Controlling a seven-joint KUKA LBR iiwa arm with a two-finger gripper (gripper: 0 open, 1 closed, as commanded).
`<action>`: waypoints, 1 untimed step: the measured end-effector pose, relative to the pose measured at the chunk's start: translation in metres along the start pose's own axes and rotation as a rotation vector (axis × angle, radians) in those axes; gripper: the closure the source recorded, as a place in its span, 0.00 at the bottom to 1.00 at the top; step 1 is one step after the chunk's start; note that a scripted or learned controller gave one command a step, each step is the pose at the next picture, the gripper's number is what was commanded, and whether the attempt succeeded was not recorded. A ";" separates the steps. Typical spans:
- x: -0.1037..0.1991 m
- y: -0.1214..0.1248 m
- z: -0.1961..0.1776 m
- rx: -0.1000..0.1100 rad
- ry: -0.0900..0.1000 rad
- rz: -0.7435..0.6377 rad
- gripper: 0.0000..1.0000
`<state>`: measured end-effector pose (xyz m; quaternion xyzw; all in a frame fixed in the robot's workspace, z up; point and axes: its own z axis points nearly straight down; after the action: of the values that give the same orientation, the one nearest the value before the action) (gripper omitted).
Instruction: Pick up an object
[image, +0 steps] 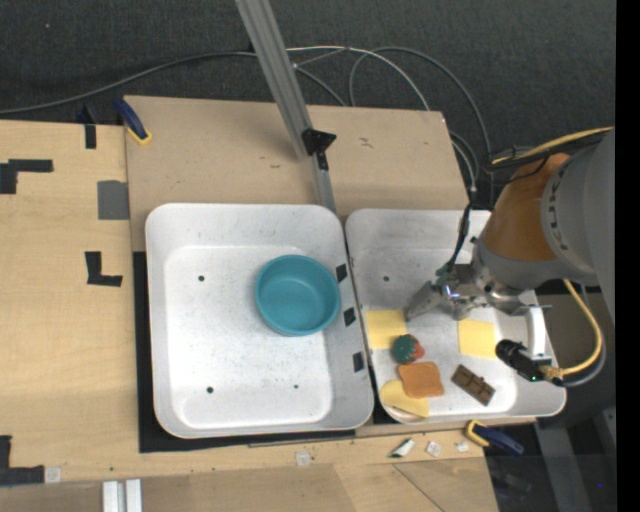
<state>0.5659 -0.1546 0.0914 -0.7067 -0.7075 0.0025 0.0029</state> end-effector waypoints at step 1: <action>0.001 0.001 -0.013 -0.004 0.000 -0.002 1.00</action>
<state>0.5674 -0.1541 0.1045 -0.7061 -0.7081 0.0009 0.0016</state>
